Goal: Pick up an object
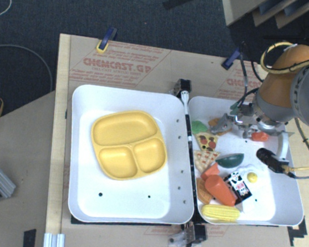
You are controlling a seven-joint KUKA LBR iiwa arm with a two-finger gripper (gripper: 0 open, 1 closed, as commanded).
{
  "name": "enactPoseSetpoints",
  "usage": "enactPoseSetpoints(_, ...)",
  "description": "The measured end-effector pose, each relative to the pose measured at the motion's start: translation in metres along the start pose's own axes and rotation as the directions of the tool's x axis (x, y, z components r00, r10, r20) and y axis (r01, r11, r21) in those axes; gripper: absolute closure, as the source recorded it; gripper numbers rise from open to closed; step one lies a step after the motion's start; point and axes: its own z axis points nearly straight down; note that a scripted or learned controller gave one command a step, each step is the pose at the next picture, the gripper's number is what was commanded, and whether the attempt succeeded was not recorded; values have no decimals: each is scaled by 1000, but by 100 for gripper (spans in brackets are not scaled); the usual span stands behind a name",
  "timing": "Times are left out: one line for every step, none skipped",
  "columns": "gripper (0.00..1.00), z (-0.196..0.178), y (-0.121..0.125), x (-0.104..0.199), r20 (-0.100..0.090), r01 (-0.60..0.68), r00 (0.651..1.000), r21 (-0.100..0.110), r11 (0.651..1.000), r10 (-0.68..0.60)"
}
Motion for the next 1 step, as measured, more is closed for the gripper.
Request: enactPoseSetpoints(100,-12,1,0,1,0,1000,-6,1000,0)
